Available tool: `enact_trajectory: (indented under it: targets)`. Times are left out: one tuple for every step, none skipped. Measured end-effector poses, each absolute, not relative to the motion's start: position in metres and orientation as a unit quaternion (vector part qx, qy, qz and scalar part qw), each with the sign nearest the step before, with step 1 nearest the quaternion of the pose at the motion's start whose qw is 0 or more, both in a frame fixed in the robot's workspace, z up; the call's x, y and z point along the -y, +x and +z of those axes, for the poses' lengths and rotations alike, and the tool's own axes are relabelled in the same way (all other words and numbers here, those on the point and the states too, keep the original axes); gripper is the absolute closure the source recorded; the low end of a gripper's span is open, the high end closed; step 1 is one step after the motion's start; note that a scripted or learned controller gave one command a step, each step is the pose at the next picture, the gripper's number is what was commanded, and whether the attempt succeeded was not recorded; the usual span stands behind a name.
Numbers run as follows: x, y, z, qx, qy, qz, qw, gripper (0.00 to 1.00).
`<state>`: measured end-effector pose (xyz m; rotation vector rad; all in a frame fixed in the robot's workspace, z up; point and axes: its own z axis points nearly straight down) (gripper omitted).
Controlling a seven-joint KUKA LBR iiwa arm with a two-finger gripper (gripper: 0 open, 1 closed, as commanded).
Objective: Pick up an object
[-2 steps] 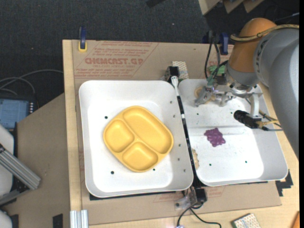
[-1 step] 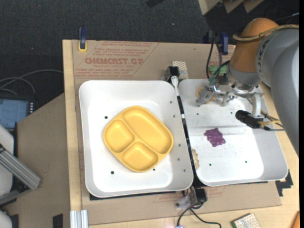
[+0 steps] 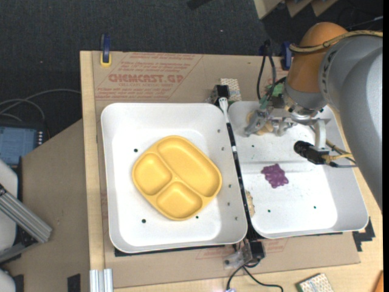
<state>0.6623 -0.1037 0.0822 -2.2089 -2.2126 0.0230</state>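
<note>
left bin [image 3: 115, 163]: glossy white, shallow, rounded corners, holding a smooth yellow plastic divided plate [image 3: 176, 176] with three compartments | right bin [image 3: 340, 215]: a small lumpy purple object [image 3: 275, 175] near its middle, lying free | gripper [image 3: 262, 125]: metallic, low at the right bin's far-left corner, well apart from the purple object; finger spread cannot be told | bench [image 3: 152, 78]: tan cardboard with red print

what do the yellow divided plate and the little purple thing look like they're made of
Yellow plate: likely moulded plastic, smooth with a soft sheen, rounded compartment walls in one uniform colour. Purple thing: matte, lumpy, irregular outline, perhaps soft rubber or foam; too small to say for sure.
</note>
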Motion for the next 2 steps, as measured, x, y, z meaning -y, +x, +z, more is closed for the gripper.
enact_trajectory:
  targets:
    - [0.1155, 0.6625, 0.0818, 0.707, -0.707, 0.0058, 0.008, 0.00]
    - [0.1175, 0.6626, 0.0819, 0.708, -0.707, 0.0057, 0.008, 0.00]
